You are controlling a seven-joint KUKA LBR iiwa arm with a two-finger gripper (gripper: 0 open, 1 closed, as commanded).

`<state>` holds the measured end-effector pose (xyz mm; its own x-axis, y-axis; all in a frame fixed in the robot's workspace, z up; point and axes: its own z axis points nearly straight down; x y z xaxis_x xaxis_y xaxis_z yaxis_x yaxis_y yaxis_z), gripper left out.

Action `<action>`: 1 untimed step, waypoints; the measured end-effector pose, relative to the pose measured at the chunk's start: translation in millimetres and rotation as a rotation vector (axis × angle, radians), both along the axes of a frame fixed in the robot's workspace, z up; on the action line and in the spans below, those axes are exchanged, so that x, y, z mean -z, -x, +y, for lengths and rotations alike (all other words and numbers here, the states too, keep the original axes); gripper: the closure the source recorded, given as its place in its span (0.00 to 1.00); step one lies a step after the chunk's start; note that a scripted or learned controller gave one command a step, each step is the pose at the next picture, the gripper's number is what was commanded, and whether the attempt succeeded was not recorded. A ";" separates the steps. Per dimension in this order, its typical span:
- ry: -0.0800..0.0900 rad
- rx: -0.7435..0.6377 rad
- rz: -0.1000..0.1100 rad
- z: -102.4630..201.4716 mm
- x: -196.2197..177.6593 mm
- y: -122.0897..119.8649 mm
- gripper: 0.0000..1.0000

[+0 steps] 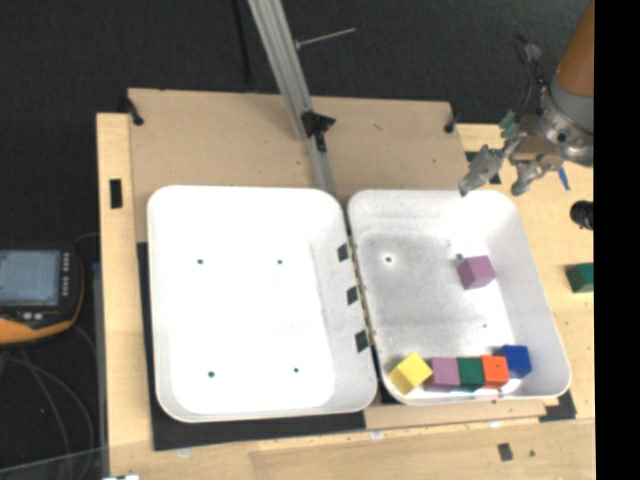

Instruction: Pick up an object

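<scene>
You're at the approach step with nothing held yet: the left bin (250, 298) has no blocks, while the right bin (520, 238) carries a row of yellow block (410, 373), purple, green, orange and blue along its near wall, plus a lone purple block (475, 271). Your hand (505, 176) hangs with fingers spread and empty over the bin's far right corner. The lone purple block lies near, below and just left of it, so next you'd need to centre over it and descend.

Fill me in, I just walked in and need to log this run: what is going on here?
A robot arm is set to pick an object from two white bins. Its gripper hangs open above the far right corner of the right bin, holding nothing. A purple block lies alone in that bin; yellow, purple, green, orange and blue blocks line its near edge. Nothing is picked yet.
</scene>
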<state>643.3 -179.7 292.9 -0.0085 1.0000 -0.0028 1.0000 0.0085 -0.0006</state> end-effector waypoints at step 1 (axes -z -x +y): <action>0.003 -0.006 -0.004 -0.2 -11.7 -0.9 1.00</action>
